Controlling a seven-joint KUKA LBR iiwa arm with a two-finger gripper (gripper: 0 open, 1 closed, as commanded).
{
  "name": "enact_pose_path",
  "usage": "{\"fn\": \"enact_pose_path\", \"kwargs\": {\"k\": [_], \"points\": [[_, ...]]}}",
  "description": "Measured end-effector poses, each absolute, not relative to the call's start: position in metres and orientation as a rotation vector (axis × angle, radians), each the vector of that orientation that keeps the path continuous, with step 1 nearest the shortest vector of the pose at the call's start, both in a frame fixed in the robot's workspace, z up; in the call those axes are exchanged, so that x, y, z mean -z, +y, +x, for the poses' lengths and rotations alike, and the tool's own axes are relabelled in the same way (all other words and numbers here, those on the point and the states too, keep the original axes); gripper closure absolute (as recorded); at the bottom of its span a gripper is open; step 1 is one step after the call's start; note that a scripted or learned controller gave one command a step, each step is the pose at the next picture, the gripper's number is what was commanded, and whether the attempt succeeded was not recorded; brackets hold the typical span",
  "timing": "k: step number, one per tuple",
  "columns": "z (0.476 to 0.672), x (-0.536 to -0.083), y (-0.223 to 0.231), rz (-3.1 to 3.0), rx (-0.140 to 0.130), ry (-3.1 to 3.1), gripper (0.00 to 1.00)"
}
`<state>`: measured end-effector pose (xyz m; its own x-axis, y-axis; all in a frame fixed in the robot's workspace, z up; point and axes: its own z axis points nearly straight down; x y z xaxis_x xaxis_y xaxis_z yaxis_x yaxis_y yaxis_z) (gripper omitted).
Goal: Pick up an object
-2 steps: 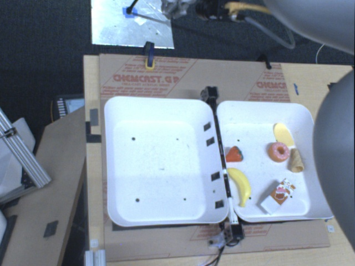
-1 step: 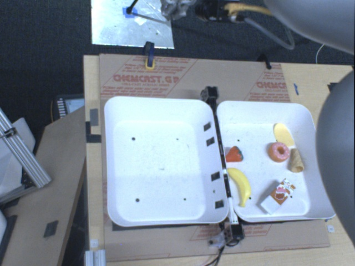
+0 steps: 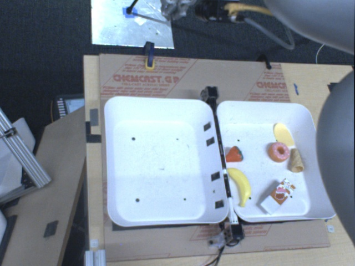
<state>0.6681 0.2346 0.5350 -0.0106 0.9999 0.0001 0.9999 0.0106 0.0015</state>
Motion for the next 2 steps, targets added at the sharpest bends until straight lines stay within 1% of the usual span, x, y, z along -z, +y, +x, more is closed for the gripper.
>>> {"fn": "enact_pose_path", "kwargs": {"k": [1,2], "points": [[0.668,-0.442,0.233,2.224,0.010,2.222,1.00],[0.668,-0.527,0.235,2.212,-0.014,2.225,1.00]]}}
